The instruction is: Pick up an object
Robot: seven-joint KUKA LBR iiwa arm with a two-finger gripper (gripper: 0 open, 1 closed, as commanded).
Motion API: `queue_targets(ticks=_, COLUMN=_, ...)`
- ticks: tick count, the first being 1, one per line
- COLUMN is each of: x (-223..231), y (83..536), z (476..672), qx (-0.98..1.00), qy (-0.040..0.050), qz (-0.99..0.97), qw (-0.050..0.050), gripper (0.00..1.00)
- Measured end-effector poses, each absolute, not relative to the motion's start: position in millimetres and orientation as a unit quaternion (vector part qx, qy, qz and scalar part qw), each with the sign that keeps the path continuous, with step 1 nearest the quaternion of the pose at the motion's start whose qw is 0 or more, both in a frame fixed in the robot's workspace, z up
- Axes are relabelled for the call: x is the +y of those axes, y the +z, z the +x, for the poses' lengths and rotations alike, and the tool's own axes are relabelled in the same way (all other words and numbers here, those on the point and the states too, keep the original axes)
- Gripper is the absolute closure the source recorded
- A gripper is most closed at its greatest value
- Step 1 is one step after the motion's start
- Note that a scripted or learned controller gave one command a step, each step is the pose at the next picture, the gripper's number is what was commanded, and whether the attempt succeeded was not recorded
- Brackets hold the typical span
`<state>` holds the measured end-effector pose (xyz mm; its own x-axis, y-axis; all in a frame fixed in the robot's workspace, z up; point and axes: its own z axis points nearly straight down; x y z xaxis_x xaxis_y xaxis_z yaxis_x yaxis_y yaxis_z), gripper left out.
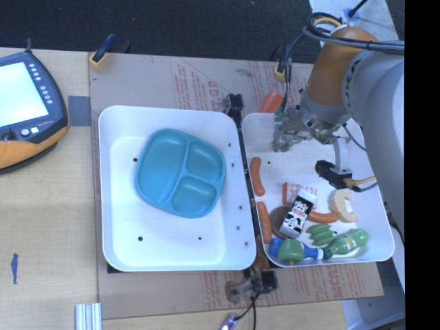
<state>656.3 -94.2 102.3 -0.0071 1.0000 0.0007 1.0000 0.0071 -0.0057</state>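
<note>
Seen from above at a slant, two shallow white plastic bins are being borne side by side on the bench. The left bin [117, 184] is being occupied by a light blue, three-compartment plastic plate [181, 172] lying flat near its middle. The right bin [382, 243] is being crowded along its near end by small toy foods: an orange sausage-shaped piece [256, 175] by the dividing wall, a second orange piece [264, 222] below it, a small black-and-white cow-patterned carton [296, 216], a pale ring-shaped piece [343, 205], and green vegetable-shaped pieces [338, 243] at the near rim. The grey arm with its orange band [335, 64] is being reached in from the right, and its two-finger gripper [287, 139] is being held over the far end of the right bin, apart from the toys; nothing is being gripped, and whether the claw is wide or narrow cannot be told. A yellow-edged tablet-like pendant [27, 108] is being rested on the bench at far left.
</note>
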Motion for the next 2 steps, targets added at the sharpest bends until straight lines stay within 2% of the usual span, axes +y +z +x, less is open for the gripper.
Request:
queue_targets(ticks=1, x=-94, y=102, z=656.2, qx=-0.710, qy=0.0020, qz=-0.705, qw=0.002, gripper=0.00)
queue_targets(ticks=2, x=-95, y=113, z=656.4, qx=-0.711, qy=0.0022, qz=-0.704, qw=0.003, gripper=1.00)
